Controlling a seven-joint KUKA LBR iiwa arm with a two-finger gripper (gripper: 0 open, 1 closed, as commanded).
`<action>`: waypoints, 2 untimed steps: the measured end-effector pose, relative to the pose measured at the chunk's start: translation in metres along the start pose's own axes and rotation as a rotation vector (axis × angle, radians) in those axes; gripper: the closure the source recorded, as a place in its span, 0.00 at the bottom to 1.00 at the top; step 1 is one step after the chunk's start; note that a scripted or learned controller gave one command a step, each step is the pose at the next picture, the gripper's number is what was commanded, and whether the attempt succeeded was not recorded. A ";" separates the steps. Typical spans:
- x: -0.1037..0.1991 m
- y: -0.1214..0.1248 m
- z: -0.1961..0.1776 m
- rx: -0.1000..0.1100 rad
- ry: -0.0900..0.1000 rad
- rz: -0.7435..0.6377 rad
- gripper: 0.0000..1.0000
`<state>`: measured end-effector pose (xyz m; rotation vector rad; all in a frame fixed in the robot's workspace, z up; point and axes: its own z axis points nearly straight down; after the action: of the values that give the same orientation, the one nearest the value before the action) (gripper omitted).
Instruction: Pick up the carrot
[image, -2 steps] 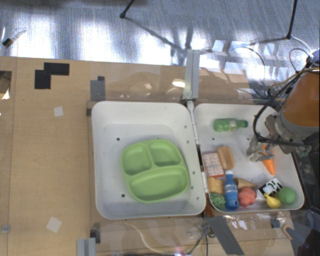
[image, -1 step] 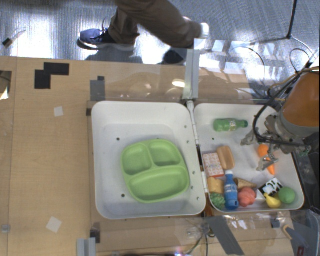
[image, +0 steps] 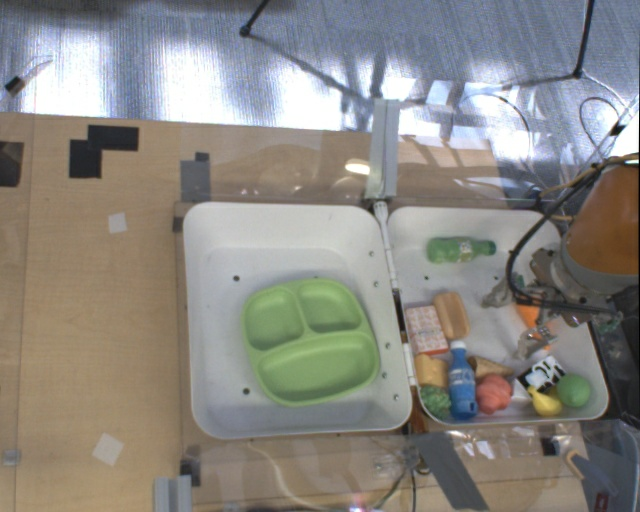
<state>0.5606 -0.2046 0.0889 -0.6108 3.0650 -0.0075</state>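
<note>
So the small orange carrot (image: 527, 316) is a stubby wedge lying in the right white plastic bin (image: 497, 225), near its right wall. The metal two-finger gripper (image: 520, 320) sits right over it; can't tell its grip state.

Green tray (image: 311, 341) in white L bin (image: 205, 300); orange carrot (image: 528, 315); blue bottle (image: 461, 380); blk/white cow-patterned toy (image: 541, 375).

Two shallow white bins (image: 215, 300) appear smooth, glossy plastic; the green divided plate (image: 312, 340) matt plastic; the light-brown bench top (image: 90, 320) matt wood grain
</note>
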 end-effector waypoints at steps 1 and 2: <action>-0.004 -0.001 -0.012 0.004 -0.006 -0.005 1.00; -0.039 0.069 -0.067 -0.006 0.005 -0.240 1.00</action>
<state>0.5693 -0.1259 0.1556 -0.9751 2.9760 -0.0023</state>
